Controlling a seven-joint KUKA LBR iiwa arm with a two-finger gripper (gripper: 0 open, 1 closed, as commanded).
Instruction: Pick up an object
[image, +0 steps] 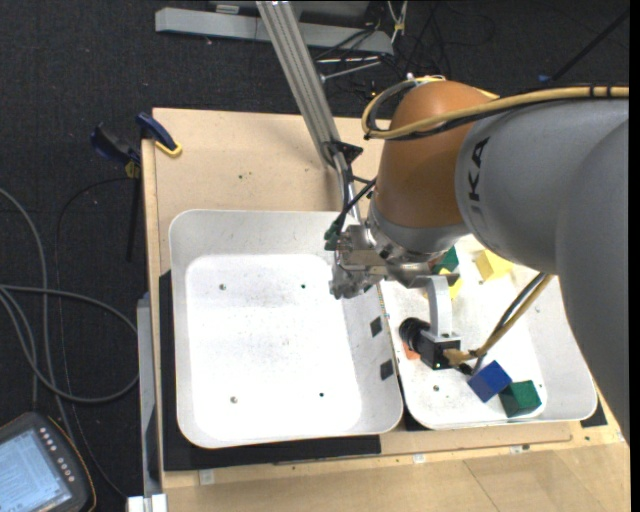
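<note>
The wooden desk (250, 160) carries both bins, and my arm (540, 170) covers much of the right one. The left bin (200, 300) offers open white floor, while the right bin (440, 400) holds what I could take. My gripper (345, 268) hangs over the rims where the two bins meet, and I cannot tell whether it is open or closed. A blue block (489, 381) lies near the right bin's front edge, touching a green block (522, 398). A yellow block (489, 266) lies farther back. I judge the blocks light, stiff and flat-sided, best squeezed across opposite faces. The blue one's free left side gives room; the bin's sloped front wall crowds the green one.
</note>
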